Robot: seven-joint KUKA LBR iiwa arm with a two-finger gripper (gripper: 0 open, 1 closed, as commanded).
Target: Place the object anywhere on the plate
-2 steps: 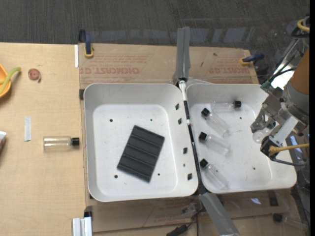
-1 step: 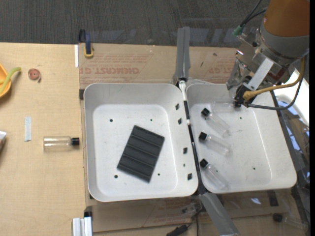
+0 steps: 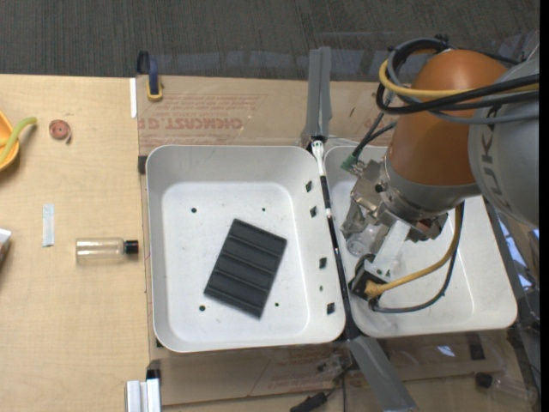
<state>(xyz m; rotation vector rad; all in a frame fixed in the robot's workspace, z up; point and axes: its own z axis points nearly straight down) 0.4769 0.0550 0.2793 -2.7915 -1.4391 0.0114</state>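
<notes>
**The slab is one bin over from the gripper**

Look at the dark slab [image 3: 246, 267]. It is flat with ribs on top. It lies on the floor of the left bin [image 3: 171, 299], as the camera sees it, near the middle and away from every wall. It is the one loose thing in the bins, so it seems to be the task's thing. You cannot tell from here if it is the thing to move or the plate to put things on.

Now look at the gripper [image 3: 367, 240]. It hangs under the arm [image 3: 437, 118], low over the right bin [image 3: 480, 316], close to the side that meets the left bin. The big orange wrist hides much of it. You cannot tell if it is open or shut, or if it has hold of anything.

Here is what matters most. The slab lies to the camera's left of the gripper, and the bin walls stand between them. So you will likely need to lift up, cross over the walls, then come down. The slab's long side is tilted and runs from bottom left to top right in the view. It would be best to turn the gripper so it closes across the short side.
</notes>
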